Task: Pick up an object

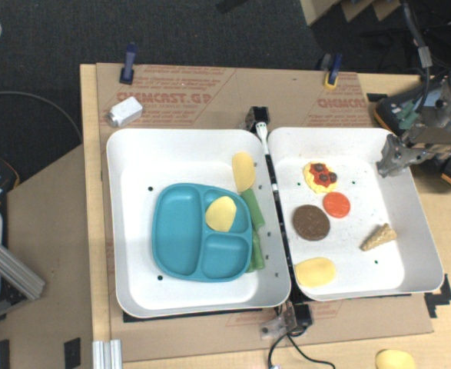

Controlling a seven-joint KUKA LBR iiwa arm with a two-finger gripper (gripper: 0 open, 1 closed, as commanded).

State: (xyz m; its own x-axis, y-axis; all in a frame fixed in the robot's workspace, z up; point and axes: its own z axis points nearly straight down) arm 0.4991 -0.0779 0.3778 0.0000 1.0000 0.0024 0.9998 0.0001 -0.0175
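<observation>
1. Two white bins sit side by side on the desk (102,98). The left bin (129,206) holds a teal divided plate (183,233) with a pale yellow piece (222,214) lying on it, a long yellow piece (243,171) beside the plate's upper right corner, and a green strip (254,221) running along the plate's right edge.

2. The right bin (409,229) carries the loose things: a small pizza-like piece (320,176) near the top, an orange-red disc (336,204) just below it, a brown round cookie (311,223) to the left of that, a tan wedge (379,237) toward the right wall, and a yellow oval (315,271) near the front edge.

3. The hand (394,160) hangs at the upper right corner of the right bin, above its rim. From where I stand I cannot tell whether it is released or clenched, and I see nothing between its tips.

4. My reading: this is the approach step, with nothing picked up yet.

5. The nearest candidates look to be the pizza-like piece and the orange-red disc. The next move would call for shifting leftward over one of them, dropping straight down, and closing around it without nudging its neighbour, since those two lie close together.
</observation>
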